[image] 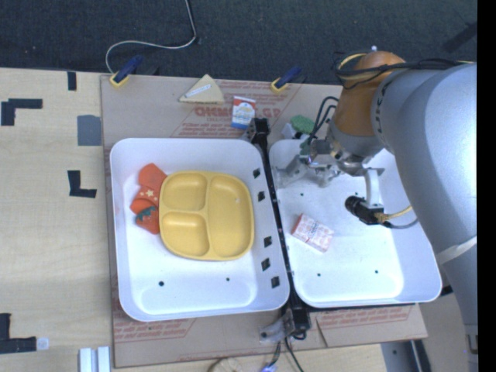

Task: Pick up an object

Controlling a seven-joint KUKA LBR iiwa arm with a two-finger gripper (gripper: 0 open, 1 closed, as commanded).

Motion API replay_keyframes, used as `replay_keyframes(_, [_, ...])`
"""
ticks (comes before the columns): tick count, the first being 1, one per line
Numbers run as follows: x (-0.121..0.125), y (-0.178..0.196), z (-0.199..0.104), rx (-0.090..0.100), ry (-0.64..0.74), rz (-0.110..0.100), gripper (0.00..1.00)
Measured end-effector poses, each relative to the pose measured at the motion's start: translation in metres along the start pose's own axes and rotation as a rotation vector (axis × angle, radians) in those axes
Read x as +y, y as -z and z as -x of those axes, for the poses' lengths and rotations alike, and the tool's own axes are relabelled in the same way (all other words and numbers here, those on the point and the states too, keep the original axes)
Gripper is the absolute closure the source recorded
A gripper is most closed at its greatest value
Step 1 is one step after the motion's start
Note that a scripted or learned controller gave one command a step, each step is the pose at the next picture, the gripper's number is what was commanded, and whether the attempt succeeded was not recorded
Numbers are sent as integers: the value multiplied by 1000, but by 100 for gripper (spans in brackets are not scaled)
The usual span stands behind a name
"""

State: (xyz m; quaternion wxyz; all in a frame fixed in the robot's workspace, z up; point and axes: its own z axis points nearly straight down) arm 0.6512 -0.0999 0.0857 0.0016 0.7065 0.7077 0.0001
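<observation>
**Arm low over the far end of the right bin**

Dark carpet lies behind a pale wooden bench (46, 231), where a brown cardboard sheet (155, 107) carries two shallow white bins side by side. From my remote seat I see the left bin (194, 297) holding a yellow plastic plate with three compartments (208, 214); an orange toy with a green patch (147, 198) lies against its left edge. In the right bin (356, 273) a small pink-and-white patterned packet (312, 232) lies flat near the middle, apart from everything else. A green object (302, 124) sits at that bin's far rim, partly hidden. The grey arm with its orange band (364, 99) reaches in from the right, its gripper (310, 163) low over the bin's far left corner, well clear of the packet. How it stands, and whether it grasps anything, I cannot tell. A small red, white and blue carton (243, 112) stands on the cardboard beyond the bins.
</observation>
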Motion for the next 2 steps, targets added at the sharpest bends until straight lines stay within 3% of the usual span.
replay_keyframes(1, [17, -1, -6, 1, 0, -2, 0])
replay_keyframes(2, [3, 0, -5, 0, -1, -1, 0])
